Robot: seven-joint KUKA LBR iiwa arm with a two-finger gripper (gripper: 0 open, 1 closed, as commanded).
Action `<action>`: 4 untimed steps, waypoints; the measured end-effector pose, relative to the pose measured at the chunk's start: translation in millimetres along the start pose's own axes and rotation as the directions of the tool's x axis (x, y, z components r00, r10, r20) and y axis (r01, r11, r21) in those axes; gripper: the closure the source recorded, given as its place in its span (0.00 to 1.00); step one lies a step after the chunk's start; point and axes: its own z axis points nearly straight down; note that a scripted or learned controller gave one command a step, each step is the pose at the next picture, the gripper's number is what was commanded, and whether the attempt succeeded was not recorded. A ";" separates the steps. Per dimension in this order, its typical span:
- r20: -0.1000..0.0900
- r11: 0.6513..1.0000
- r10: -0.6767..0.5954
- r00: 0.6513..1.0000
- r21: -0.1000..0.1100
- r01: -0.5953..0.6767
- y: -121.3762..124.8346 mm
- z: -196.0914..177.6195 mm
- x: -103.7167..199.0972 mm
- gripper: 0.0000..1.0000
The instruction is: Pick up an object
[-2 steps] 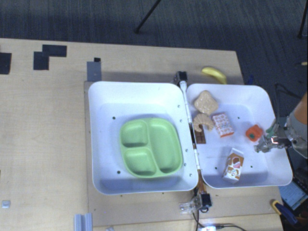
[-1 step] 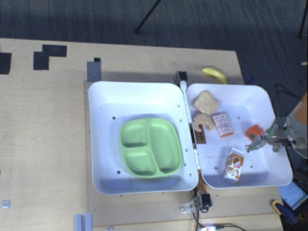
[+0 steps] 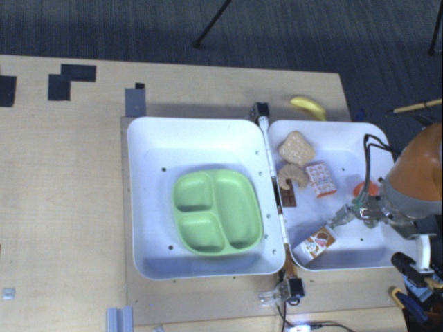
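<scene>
The right bin (image 3: 346, 138) holds several small items. A tan bread slice (image 3: 296, 146) lies at its far left, with a brown lumpy piece (image 3: 294, 176) just below it. A pink and white packet (image 3: 320, 179) sits beside them, and a dark brown bar (image 3: 287, 196) lies along the left wall. A small brown and white packet (image 3: 315, 244) rests near the front edge. My gripper (image 3: 344, 216) hangs low over the bin's middle, just up and right of that packet and apart from it. A small red-orange thing (image 3: 361, 187) shows just above the gripper.
The left bin (image 3: 142, 185) holds a green divided plate (image 3: 216, 211). A yellow banana (image 3: 308, 106) lies on the bench behind the right bin. The arm's orange band (image 3: 422, 164) covers the right bin's right side. Cables and clips sit by the bins' front edge.
</scene>
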 end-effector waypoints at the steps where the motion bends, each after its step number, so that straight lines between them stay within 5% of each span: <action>1: 0.001 1.000 -0.001 1.000 -0.006 0.001 2.2 -11.5 0.2 1.00; 2: -0.004 1.000 -0.004 1.000 0.002 0.004 72.7 -98.6 117.6 1.00; 3: -0.002 1.000 -0.002 1.000 0.004 0.002 71.8 -98.0 115.6 0.00; 4: -0.002 1.000 0.000 1.000 0.007 0.000 70.5 -25.2 60.3 0.00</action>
